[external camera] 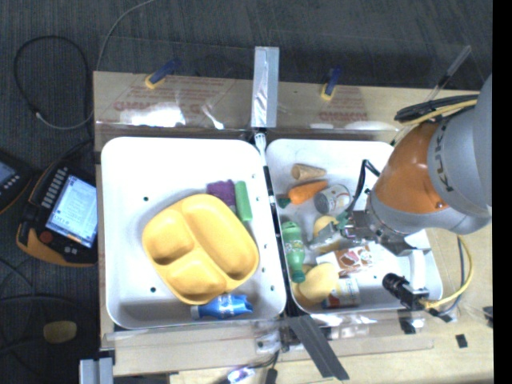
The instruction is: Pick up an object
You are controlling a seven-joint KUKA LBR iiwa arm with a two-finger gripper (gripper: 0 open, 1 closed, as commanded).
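My gripper (346, 224) reaches down into the right bin (352, 147) from the right, below the orange band of the wrist. It hangs over a cluster of small items: a grey can (326, 202), a small yellow fruit (322, 225) and a red-and-white packet (354, 258). An orange carrot (307, 191) and a tan cone (307, 170) lie further back. A green bottle (294, 245) lies along the bin's left wall, and a bigger yellow fruit (318, 281) sits near the front. The arm's body hides what is directly under the gripper.
The left bin (128, 214) holds a yellow divided plate (200, 246), a purple item (222, 189), a green stick (242, 200) and a blue can (224, 306). A white bottle (346, 295) lies at the right bin's front. Cables run beside the arm on the right.
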